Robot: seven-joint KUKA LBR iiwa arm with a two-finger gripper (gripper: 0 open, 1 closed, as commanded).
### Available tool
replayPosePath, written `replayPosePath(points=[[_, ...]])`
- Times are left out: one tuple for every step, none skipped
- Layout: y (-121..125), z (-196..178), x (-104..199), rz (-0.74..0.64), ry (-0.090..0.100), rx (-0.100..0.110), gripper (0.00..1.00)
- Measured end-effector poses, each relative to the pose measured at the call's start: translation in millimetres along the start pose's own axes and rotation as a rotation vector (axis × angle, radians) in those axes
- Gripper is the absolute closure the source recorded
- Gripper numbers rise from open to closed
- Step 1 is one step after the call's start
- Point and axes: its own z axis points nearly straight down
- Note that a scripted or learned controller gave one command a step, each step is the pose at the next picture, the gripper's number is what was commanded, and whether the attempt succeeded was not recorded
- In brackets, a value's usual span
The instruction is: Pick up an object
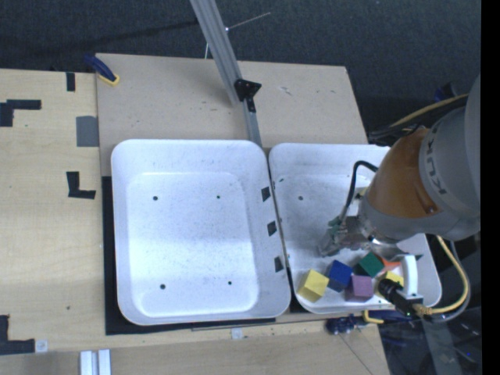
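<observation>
In the right bin (312, 170), near its front edge, lie a yellow block (314, 285), a blue block (339, 274), a purple block (361, 287) and a green block (369, 265), with bits of orange and yellow just right of them. My gripper (337, 239) hangs low over the bin's middle, just above and behind the blue block. The grey arm with its orange band (398, 182) reaches in from the right and hides part of the bin's right side. Nothing shows between the fingers.
The left bin (187, 229) sits beside the right one, their rims touching. A grey metal pole (223, 49) slants across the bench behind the bins. A black cable (355, 180) loops beside the wrist. Wooden bench top lies to the left.
</observation>
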Motion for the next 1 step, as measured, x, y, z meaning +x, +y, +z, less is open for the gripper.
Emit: replayPosePath(points=[[-1.1,-41.5,0.5,0.0,-0.002,-0.007,1.0]])
